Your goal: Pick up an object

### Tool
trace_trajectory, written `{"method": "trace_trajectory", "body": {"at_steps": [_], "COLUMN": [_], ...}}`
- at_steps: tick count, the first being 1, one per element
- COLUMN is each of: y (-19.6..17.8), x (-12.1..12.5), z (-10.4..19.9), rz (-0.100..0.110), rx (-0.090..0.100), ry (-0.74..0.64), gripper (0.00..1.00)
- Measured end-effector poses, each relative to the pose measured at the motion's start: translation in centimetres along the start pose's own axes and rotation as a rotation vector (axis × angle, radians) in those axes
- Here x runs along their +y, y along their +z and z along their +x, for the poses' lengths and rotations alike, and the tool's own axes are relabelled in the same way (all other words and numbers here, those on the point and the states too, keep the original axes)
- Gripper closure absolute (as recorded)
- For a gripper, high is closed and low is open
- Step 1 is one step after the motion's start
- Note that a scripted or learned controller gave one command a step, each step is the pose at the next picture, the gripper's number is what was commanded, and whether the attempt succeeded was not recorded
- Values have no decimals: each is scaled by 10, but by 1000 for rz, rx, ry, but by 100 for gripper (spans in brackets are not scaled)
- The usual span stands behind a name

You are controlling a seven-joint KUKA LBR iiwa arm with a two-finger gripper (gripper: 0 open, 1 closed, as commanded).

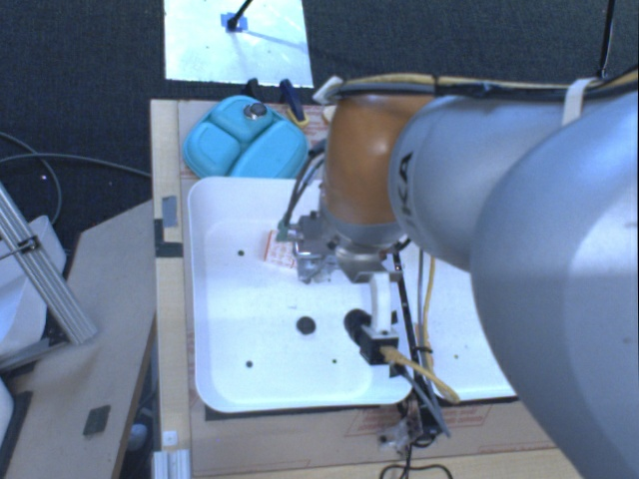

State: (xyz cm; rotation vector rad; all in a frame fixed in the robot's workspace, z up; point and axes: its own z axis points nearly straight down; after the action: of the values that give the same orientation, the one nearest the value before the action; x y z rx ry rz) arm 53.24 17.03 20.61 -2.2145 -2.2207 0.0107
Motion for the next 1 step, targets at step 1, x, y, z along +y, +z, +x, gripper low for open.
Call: {"method": "trace_trajectory", "body": {"at_steps": [1], "y": [-70], "x": [46], "z": [-18], "rz": [-20], "rx": [2], "ry": [3], "gripper": [100]}}
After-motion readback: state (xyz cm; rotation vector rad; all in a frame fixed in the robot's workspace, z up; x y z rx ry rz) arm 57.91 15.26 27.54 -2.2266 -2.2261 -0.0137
